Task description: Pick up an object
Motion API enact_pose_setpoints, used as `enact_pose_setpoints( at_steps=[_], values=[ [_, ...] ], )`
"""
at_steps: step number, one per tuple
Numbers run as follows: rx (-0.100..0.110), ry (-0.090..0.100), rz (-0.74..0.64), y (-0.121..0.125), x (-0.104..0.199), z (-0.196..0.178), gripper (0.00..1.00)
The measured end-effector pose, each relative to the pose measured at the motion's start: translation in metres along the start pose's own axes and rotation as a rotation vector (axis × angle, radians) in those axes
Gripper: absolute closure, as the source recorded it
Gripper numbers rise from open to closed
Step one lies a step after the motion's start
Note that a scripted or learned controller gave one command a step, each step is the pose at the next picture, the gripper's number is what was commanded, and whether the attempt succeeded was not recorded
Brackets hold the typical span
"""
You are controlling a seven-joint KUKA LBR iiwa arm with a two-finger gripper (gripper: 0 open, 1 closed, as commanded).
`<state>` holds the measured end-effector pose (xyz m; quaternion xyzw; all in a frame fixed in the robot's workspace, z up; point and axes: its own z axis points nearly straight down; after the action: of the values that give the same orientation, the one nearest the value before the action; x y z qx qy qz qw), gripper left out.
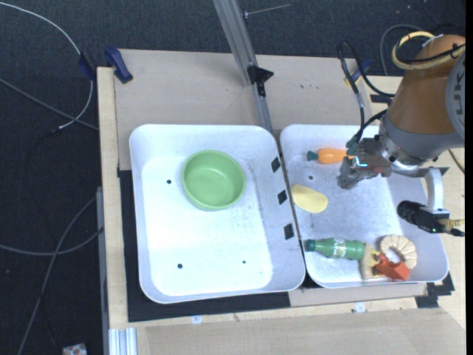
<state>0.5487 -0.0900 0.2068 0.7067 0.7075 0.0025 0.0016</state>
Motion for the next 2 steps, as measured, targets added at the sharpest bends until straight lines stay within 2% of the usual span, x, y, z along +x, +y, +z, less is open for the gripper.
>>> enact_pose_setpoints(
  at_steps=[1,2],
  values=[
    [-0.002,0.000,0.000,0.002,0.000,-0.056,1.00],
    [0.006,0.001,-0.004,0.016,0.056,-0.042,1.00]
  ],
)
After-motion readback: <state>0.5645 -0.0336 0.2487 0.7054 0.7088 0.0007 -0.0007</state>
